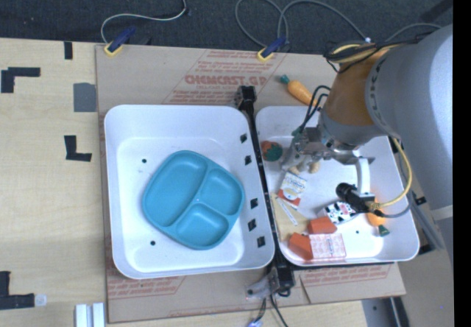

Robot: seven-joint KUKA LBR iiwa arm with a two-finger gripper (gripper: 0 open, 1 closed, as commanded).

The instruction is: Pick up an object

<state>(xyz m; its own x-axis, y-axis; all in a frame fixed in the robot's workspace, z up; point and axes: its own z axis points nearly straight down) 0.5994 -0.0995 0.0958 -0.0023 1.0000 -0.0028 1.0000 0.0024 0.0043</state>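
Note:
My gripper (305, 161) hangs low over the upper left part of the right bin (397, 248). Just below it lies a white packet with red print (293, 188). To its left rests a small green and orange item (271, 149). Nearer the front of this bin are an orange block (321, 226), a red and white packet (318, 247), a small black and white toy (338, 211) and a small orange piece (377, 219). I see nothing clearly held by the gripper.
The left bin (121, 171) holds a blue divided plate (193, 199). A toy carrot (298, 88) lies on the cardboard behind the right bin. A black divider (254, 163) runs between the bins. The arm covers the right bin's back right part.

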